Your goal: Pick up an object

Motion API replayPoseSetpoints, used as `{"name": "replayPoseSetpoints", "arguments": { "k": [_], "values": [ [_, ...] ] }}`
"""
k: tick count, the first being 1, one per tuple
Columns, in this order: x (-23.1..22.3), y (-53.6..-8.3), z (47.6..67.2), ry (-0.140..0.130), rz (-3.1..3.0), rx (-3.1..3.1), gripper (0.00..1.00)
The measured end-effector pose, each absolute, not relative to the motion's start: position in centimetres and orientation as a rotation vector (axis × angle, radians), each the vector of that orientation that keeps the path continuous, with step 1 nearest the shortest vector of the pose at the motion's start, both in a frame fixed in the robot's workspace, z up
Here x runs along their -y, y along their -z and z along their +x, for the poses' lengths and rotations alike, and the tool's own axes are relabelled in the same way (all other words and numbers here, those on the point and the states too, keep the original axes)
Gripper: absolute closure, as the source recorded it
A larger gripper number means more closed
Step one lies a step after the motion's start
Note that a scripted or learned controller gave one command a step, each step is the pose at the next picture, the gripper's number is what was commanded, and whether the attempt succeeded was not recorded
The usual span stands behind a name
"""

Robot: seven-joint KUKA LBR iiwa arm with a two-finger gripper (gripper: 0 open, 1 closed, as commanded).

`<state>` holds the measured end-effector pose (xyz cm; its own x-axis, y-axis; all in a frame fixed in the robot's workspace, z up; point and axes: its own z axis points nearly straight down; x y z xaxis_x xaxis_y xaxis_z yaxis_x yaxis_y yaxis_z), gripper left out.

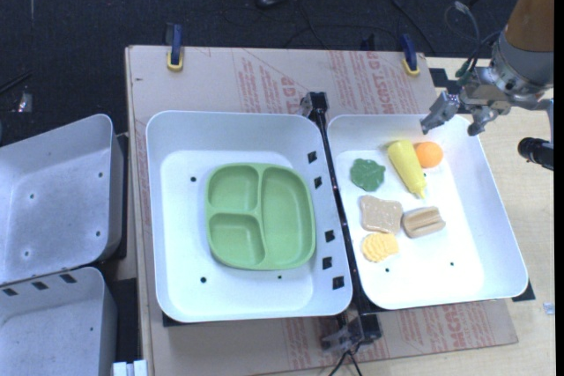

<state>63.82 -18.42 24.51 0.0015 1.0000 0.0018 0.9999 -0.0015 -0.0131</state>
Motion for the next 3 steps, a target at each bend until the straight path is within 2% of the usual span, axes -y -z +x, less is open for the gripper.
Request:
{"name": "replayPoseSetpoints", "arguments": {
  "k": [1, 3],
  "values": [
    [18.3, -25.4, 64.1, -0.001, -2.220, 2.223, 0.00],
    [18.3, -16.3, 64.6, -0.005, -2.220, 2.219, 0.00]
  ]
}}
